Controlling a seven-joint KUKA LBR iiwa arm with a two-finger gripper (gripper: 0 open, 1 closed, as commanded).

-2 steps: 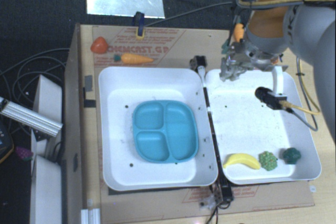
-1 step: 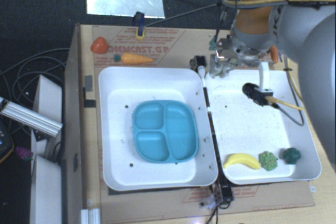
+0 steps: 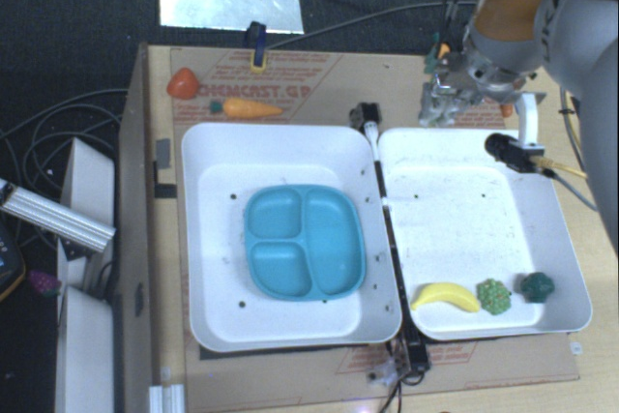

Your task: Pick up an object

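Camera view puts my gripper (image 3: 447, 103) upper right, above the right bin (image 3: 561, 237); I cannot tell its jaw state. Banana (image 3: 446, 297), broccoli (image 3: 494, 296) and green ball (image 3: 537, 285) crowd the lower rim, so I risk clipping the wall.

Blue divided plate (image 3: 304, 242) in left bin (image 3: 208, 208), carrot (image 3: 247, 109), tomato (image 3: 183, 84) behind

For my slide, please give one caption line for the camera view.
End effector above right bin's far edge; banana and two green items at its near edge.
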